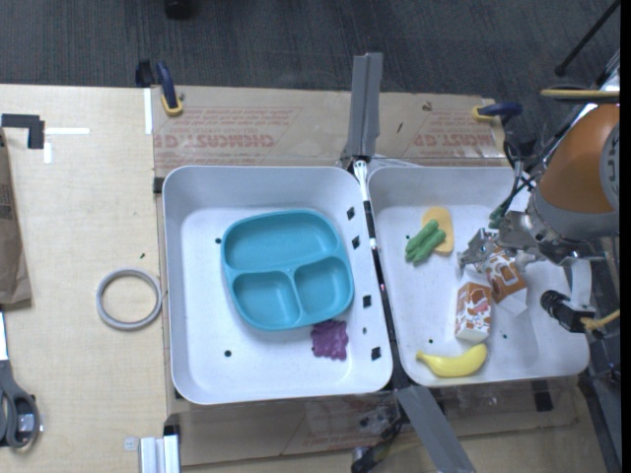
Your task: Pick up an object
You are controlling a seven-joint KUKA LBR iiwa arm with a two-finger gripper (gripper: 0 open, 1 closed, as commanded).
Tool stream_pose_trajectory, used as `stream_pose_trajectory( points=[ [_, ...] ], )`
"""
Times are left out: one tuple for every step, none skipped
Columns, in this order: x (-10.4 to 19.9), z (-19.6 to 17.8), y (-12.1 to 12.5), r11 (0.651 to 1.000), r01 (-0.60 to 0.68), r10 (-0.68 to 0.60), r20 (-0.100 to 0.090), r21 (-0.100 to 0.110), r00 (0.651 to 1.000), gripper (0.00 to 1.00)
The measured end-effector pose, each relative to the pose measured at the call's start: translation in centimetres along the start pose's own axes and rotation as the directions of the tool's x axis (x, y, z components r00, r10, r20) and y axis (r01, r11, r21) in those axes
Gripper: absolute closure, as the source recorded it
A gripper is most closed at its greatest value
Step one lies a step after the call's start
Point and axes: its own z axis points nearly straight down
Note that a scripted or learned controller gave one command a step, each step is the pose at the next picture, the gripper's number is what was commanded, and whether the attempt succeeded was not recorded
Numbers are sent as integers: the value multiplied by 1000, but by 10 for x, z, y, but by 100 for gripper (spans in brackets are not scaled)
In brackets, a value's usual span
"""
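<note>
My tool hung low in right white bin, jaw state unreadable. Small brown-and-white carton lay close beside small orange-brown box; crowding risked nudging one away, closing on nothing.

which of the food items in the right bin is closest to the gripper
The small orange-and-white carton, right at the gripper. The taller carton lies just below it; the green pods and the banana lie farther off.

Right bin holds a banana, white-orange carton, green pods, yellow piece — purple grapes lie in the left bin.
</note>
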Motion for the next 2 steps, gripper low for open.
stream_pose_trajectory(
  points=[
    [-2,-11,1,1000,-5,5,1,-3,1000,100],
    [73,-82,22,1000,-4,4,0,1,1000,100]
  ],
)
